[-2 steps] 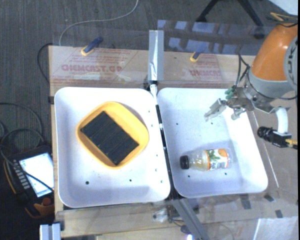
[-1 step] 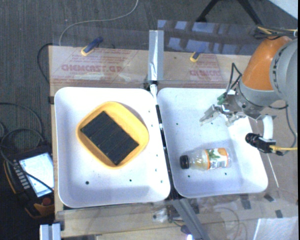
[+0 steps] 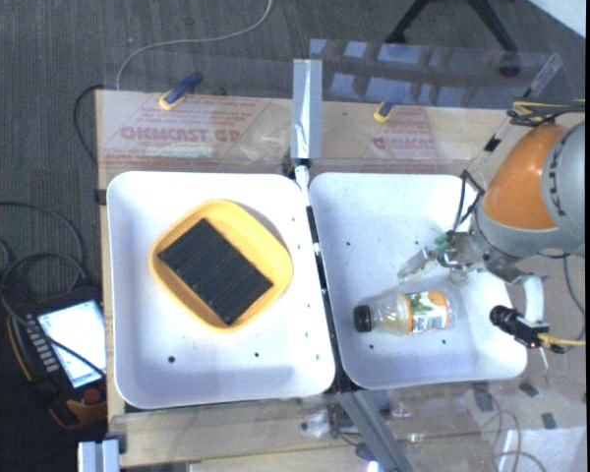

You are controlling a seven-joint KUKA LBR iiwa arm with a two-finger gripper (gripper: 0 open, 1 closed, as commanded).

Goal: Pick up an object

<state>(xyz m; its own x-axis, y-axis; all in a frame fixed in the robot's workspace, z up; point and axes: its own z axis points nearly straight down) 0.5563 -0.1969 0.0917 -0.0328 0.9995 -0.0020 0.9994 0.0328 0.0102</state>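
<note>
Right bin (image 3: 374,205) | bottle (image 3: 405,315) lying just below hand (image 3: 442,254)

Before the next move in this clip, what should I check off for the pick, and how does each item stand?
1. Target within the right white bin: clear plastic bottle with dark cap and orange label lies on its side there. Ok.
2. Gripper above the bottle: it sits beside it, offset. Not ok.
3. Bottle between the gripper's tips: nothing seen there. Not ok.
4. Bottle clear of bin walls: ok.
5. Yellow tray with dark pad out of the way in the left bin: ok.
</note>
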